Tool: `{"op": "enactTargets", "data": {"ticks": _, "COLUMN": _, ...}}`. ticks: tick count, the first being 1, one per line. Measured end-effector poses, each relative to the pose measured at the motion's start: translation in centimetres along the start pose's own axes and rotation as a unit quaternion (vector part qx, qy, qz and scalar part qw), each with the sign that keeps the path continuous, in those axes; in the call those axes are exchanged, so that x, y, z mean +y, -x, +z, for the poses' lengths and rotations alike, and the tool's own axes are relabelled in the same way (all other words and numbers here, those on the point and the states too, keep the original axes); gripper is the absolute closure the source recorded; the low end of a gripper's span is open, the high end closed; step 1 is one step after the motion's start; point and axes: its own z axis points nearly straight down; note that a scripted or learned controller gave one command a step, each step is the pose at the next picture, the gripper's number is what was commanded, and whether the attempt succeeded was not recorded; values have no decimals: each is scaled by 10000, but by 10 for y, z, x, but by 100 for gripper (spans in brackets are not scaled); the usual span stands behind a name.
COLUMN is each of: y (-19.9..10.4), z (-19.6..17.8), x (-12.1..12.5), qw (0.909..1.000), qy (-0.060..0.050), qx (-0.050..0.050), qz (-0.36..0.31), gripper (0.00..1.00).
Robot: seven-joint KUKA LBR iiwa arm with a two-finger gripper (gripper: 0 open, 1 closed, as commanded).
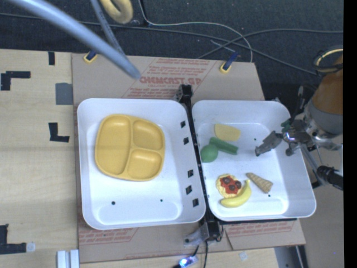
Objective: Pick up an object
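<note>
Nearest the lens, a blurred grey tube [67,24] slants across the upper left, with a yellow loop [114,1] at the top edge beside it. Lower right, the tool [276,143] reaches in over the right rim of the right bin [256,111], its dark fingers [266,144] pointing left and hanging above bare white floor; nothing sits between them, and how far apart they stand cannot be told from this angle. Behind it the grey wrist rises to the orange band [332,91] at the frame's right side. Just left of the tool, near the bin's upper middle, lies a pale yellow wedge [227,132], and touching its lower edge a green piece [223,146] that ends in a rounded green ball [210,153] close to the bin's left wall. Below the tool, an ice-cream cone [260,182] lies tilted on its side, just beside a toy banana [237,197] that curls under a small round pizza [229,184] with red topping. Beyond the black hinge between the bins, the left bin [134,214] holds a yellow divided plate [130,147] with three compartments. Both bins rest on a cardboard sheet [167,74] printed in red, on the wooden tabletop [33,166], and thin cables [234,38] trail over the dark floor behind
</note>
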Motion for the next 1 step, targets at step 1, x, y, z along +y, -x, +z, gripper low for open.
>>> {"op": "enactTargets", "data": {"ticks": 1, "y": 0, "z": -7, "x": 3, "qw": 10000, "qy": 65, "qx": -15, "qz": -20, "gripper": 0}}
